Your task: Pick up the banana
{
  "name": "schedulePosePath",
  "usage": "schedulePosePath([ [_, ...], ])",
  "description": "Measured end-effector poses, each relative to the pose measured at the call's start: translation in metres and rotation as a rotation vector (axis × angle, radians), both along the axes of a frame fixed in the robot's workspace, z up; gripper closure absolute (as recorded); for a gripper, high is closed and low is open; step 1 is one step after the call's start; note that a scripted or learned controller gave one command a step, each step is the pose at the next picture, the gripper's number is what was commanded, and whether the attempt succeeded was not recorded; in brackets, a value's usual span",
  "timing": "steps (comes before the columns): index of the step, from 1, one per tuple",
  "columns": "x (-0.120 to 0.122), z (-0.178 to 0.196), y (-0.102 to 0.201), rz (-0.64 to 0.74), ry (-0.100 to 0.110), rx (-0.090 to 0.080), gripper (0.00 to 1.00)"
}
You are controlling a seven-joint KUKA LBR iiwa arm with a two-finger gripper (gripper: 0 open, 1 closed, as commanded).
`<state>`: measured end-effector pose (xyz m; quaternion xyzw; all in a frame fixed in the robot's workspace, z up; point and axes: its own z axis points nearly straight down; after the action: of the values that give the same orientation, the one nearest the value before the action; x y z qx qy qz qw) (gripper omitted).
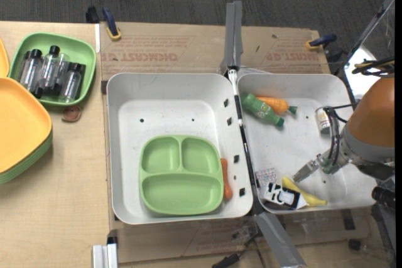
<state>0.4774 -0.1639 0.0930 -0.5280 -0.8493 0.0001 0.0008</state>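
1. On the bench stand two white bins side by side: the left bin (119, 135) and the right bin (301, 141).
2. The banana (306, 194) lies near the front edge of the right bin, toward its left corner, flat on the floor and slanting from upper left to lower right.
3. Just beside it on the left sits a black and white packet (281, 196), which touches or overlaps the banana's left end.
4. A small patterned card (266, 174) lies close behind the packet.
5. The arm (377, 122) enters from the right, its orange band over the right bin's right rim.
6. The gripper (304, 172) points down and left, its tip just above the banana's left end; whether it touches the fruit I cannot tell.
7. Whether the fingers are spread or pressed together I cannot tell, and nothing is seen between them.
8. At the back of the right bin a green bottle (262, 109) lies tilted, with a carrot (276, 103) touching it behind.
9. A small can (323, 120) lies near the right wall.
10. The left bin holds a green tray (182, 176) with three compartments, and an orange stick (225, 177) lies along the tray's right edge.
11. Left of the bins, a green dish (53, 69) holds several vials (50, 72), and yellow plates (22, 135) are stacked in front of it.
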Motion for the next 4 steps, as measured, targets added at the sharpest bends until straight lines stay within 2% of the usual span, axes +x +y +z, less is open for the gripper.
schedulePosePath([
  [1, 0.026, 0.059, -0.017, 0.021, -0.001, -0.001, 0.0],
  [2, 0.028, 0.09, -0.059, 0.031, -0.003, -0.002, 0.0],
  [3, 0.064, 0.077, -0.058, 0.05, -0.002, -0.002, 0.0],
  [4, 0.104, 0.084, -0.058, 0.055, -0.003, -0.002, 0.0],
])
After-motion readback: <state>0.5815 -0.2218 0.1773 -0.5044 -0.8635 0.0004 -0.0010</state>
